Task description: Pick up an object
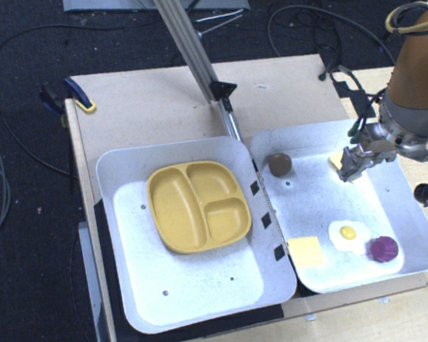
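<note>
the end effector [352,165] hangs over the right bin [406,203], touching a yellow piece [336,161]; its grip cannot be told.

Bright, even overhead light, faint shadows; the picture looks slightly soft.

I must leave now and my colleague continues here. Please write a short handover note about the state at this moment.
Claw: low over the right bin, far side, at a small yellow piece; open or shut cannot be told.
Right bin: brown round piece, yellow block, fried egg toy, purple piece.
Left bin: yellow divided plate.
Done: nothing seen lifted.
Left: grasp one object and raise it.
</note>
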You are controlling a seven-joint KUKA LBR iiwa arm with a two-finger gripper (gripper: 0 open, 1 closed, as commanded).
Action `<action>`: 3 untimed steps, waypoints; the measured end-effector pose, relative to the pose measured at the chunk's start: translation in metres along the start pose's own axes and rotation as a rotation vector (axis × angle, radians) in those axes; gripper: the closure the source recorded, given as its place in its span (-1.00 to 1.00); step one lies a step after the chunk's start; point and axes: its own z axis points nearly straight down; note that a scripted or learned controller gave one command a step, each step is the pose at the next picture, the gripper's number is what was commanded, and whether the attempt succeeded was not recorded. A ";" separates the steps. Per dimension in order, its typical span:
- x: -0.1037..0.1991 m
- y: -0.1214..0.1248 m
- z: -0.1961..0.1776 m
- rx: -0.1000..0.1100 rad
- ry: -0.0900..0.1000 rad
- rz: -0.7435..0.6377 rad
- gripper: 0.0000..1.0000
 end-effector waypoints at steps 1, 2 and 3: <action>0.057 0.001 0.011 0.001 -0.001 0.001 1.00; 0.113 0.008 0.021 0.001 -0.001 0.001 1.00; 0.178 0.012 0.016 -0.001 0.001 -0.001 1.00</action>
